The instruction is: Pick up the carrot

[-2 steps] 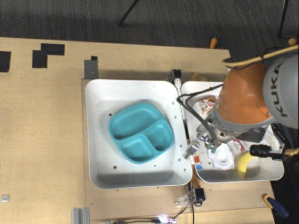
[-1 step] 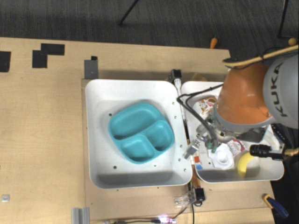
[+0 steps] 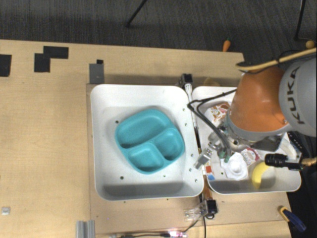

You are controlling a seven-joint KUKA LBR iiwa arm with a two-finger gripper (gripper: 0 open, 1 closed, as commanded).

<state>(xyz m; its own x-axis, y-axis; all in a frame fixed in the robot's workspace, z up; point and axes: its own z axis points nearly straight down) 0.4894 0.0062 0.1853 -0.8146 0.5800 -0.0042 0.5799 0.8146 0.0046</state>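
From my feed, nearest the camera at about 5 o'clock sits the right bin (image 3: 277, 186), its front wall bare. In it I see a yellow banana-like piece (image 3: 257, 174) near the front, with a white lidded cup (image 3: 236, 167) just to its 9 o'clock and a printed packet (image 3: 217, 114) further back. I cannot make out the carrot among these things; the arm (image 3: 262, 103) covers much of that bin. The end effector (image 3: 218, 150) hangs over the bin's left part, close to the shared wall, and I cannot tell whether it is open, closed or gripping anything. To its 9 o'clock, the left bin (image 3: 106, 133) holds a teal divided tray (image 3: 148, 140), tilted, three compartments showing. Both bins rest on the desk (image 3: 44, 148). Beyond the desk at 12 o'clock lies dark carpet (image 3: 99, 9).
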